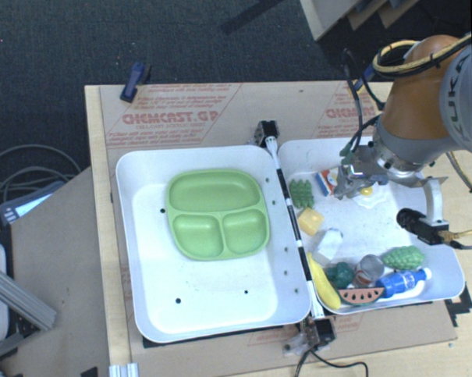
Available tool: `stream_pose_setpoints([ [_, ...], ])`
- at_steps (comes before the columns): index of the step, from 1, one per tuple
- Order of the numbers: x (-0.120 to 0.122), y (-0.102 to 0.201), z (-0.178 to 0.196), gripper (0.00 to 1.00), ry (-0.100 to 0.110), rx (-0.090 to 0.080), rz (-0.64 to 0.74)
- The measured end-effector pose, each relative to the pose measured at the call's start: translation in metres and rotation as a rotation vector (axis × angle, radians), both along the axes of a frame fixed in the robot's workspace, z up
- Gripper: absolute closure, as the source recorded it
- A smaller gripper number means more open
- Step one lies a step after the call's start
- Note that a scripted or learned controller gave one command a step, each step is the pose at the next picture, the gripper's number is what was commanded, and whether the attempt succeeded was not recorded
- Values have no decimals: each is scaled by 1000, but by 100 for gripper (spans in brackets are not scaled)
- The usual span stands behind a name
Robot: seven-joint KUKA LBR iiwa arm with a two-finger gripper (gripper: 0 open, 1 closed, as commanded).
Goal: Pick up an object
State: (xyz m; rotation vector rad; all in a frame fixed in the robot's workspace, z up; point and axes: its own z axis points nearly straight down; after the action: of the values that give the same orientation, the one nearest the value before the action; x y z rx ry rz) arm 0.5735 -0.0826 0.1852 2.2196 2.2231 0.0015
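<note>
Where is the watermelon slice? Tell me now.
In the camera view, the watermelon slice lies in the right bin, against its near edge, between the banana and the blue bottle.

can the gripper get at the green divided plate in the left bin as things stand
Probably yes. The green divided plate lies alone in the left bin with nothing on or over it. The gripper hangs over the right bin, so it must cross the rims between the bins first.
</note>
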Motion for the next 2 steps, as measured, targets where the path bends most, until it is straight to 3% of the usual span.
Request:
stream_pose_setpoints([
  [1, 0, -1, -1, 0, 1, 0, -1],
  [2, 39, -89, -68, 0, 1, -3, -2],
])
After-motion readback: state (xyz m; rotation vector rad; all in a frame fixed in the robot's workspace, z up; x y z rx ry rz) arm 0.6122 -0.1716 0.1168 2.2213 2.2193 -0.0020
